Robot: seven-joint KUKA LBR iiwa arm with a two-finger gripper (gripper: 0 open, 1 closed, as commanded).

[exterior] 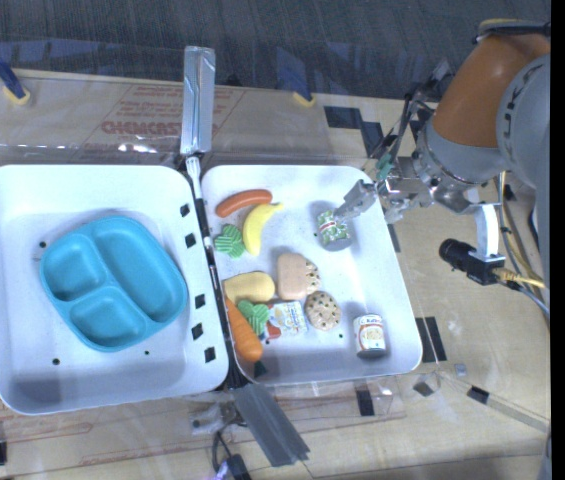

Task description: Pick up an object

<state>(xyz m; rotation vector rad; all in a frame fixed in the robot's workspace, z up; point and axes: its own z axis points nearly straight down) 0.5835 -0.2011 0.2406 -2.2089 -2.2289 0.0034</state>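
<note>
My gripper [354,204] hangs over the upper right part of the right bin [394,268], coming in from the right. Its tip sits right against a small can with a green and white label [333,228], which has a grey shadow under it. I cannot tell whether the can is gripped or only touched. Other pickable items lie in the same bin: a red sausage [244,201], a yellow banana [257,226], a tan bread piece [297,273], a chocolate-chip cookie [322,310] and a small tin [369,335].
A green leafy toy [228,240], a yellow lump [249,286], a carrot [244,335] and a small packet [288,317] crowd the right bin's left side. The left bin [12,368] holds a blue divided plate [112,280]. A metal bar [198,98] stands behind the bins.
</note>
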